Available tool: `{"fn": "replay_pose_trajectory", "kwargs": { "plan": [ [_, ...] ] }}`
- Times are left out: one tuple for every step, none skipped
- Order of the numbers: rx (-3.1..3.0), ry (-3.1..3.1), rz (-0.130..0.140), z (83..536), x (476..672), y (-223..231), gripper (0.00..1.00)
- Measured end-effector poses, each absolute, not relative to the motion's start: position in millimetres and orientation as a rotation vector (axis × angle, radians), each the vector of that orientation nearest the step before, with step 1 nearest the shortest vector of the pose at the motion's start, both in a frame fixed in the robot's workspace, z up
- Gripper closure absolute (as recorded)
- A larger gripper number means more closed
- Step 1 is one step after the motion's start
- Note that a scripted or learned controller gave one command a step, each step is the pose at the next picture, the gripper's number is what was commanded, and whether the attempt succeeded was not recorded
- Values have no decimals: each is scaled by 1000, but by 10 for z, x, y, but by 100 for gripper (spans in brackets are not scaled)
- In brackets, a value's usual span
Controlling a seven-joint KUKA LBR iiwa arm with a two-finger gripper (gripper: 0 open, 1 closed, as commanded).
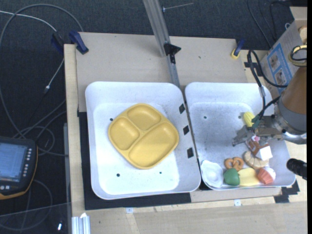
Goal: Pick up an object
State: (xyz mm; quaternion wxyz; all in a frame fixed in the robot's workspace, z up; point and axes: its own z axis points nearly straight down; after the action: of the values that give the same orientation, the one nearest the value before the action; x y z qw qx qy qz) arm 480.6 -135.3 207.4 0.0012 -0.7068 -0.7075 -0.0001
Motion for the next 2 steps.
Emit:
{"fn": "replay_pose_trajectory", "kwargs": {
  "plan": [
    [-2220, -2221, -1, 2073, 4807, -1353, 0],
    [-2215, -2216, 5, 1456, 4819, -1296, 0]
  ]
}}
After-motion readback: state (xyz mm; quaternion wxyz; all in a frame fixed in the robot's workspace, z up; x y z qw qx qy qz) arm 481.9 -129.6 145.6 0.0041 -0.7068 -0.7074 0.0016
